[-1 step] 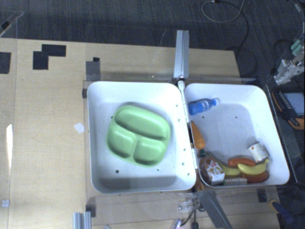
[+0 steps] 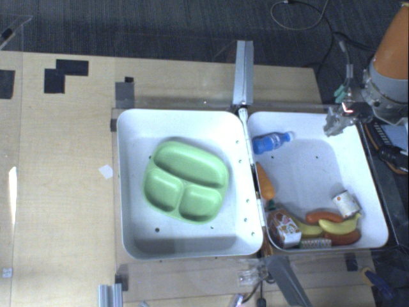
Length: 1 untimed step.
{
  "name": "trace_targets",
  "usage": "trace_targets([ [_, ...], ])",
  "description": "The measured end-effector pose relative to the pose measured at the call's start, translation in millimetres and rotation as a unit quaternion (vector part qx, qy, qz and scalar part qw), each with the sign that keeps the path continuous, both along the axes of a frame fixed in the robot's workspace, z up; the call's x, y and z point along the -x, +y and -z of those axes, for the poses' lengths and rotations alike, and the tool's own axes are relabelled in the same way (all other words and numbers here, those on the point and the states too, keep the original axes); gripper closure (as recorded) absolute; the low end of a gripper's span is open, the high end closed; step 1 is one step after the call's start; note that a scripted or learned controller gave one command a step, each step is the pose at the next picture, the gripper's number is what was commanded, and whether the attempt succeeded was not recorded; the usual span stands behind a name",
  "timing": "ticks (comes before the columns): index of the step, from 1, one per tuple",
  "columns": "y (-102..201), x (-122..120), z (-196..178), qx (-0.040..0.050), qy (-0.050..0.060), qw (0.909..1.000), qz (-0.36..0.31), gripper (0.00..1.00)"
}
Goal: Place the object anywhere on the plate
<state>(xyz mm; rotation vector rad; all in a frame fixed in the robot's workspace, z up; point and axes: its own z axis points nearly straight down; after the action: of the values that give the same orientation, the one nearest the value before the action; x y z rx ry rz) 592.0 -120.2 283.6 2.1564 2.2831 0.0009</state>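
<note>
At upper right of frame, gripper (image 2: 335,121) over right bin (image 2: 319,165) rim; grip state unclear. Blue bottle (image 2: 271,141) label unreadable. Green plate (image 2: 186,181) centre-left, in left bin (image 2: 134,190).

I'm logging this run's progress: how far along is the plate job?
Nothing looks done: the green plate in the left bin carries no object. In hand: the gripper hovers at the right bin's far corner. Left: grasping something, perhaps the blue bottle, and setting it on the plate.
</note>
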Motion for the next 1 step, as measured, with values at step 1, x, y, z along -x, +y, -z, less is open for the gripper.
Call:
trace_targets([
  [1,115.3,19.0,69.8,-0.0004,0.0,1.0,-0.008,1.0],
])
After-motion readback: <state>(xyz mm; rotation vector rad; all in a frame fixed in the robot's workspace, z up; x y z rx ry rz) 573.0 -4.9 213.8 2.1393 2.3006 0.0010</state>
